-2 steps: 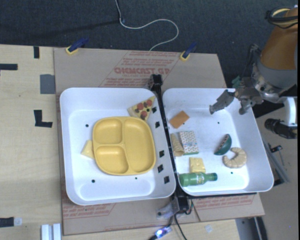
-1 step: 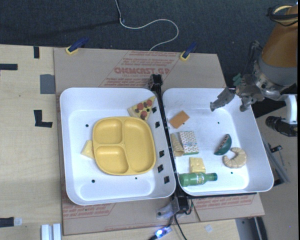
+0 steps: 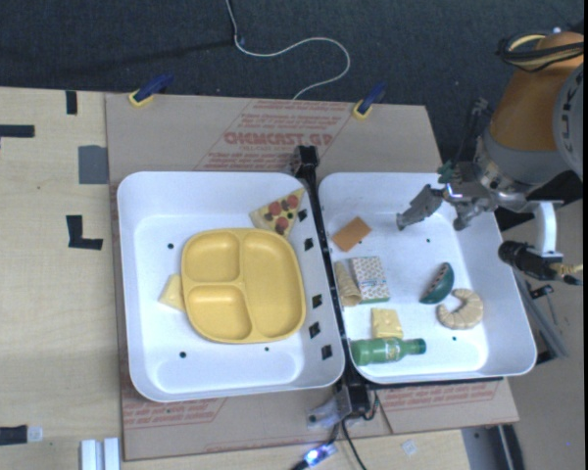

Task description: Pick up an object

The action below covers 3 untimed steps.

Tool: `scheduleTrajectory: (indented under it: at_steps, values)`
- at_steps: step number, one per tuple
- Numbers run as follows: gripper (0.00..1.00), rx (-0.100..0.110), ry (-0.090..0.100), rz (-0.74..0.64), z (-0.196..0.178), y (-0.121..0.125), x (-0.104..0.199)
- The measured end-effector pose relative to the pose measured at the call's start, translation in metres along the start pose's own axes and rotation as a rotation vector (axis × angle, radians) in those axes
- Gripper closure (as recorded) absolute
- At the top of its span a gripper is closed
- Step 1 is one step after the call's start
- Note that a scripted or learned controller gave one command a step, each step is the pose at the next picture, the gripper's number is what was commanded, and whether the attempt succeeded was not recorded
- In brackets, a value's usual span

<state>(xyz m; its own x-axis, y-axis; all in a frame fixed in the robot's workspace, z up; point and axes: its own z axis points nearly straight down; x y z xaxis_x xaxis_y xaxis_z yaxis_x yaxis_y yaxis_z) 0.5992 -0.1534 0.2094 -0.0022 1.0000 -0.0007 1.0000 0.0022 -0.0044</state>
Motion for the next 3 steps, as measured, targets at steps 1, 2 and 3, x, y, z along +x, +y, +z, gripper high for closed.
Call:
scheduleTrajectory:
  at_steps: [1, 2, 3]
  values:
    - [0.00, 0.001, 0.000, 0.000, 0.044, 0.003, 0.001]
    - [0.00, 0.002, 0.000, 0.001, 0.101, 0.005, -0.008]
    - [0.00, -0.012, -0.002, 0.002, 0.122, 0.007, -0.008]
